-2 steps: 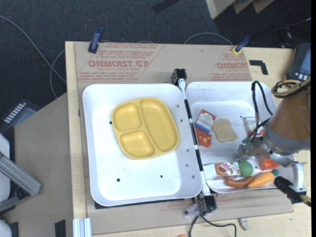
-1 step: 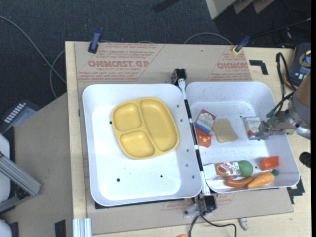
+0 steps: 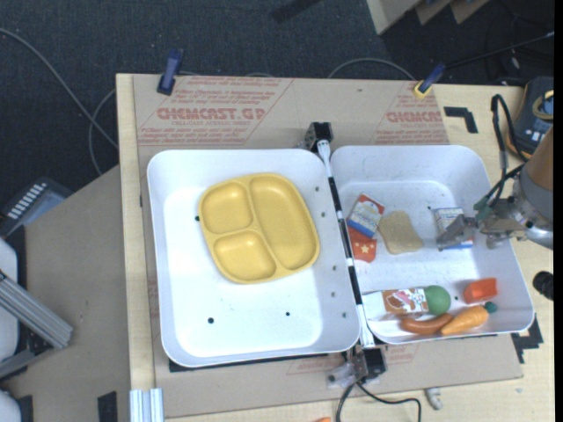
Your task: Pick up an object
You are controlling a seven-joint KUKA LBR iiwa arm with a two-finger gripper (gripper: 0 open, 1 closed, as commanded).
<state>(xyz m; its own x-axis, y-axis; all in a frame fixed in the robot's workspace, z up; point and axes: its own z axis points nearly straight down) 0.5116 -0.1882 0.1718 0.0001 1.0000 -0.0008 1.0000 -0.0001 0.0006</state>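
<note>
My gripper (image 3: pixel 453 230) hangs low over the middle of the right bin (image 3: pixel 413 167), reaching in from the right. Just to its left lies a tan, rounded flat piece (image 3: pixel 400 233), close to the gripper but apart from it. Further left, against the bin's left wall, sits a red, white and blue packet (image 3: pixel 365 227). Along the bin's front edge lie a small carton (image 3: pixel 403 301), a green ball (image 3: pixel 437 300), a brown sausage (image 3: pixel 422 325), a carrot (image 3: pixel 466 319) and an orange block (image 3: pixel 481 289).
The left bin (image 3: pixel 176 262) holds a yellow three-part plate (image 3: pixel 257 227). A black divider (image 3: pixel 339 227) runs between the bins. The arm's grey wrist (image 3: pixel 537 192) and cables cross the right bin's right rim.
</note>
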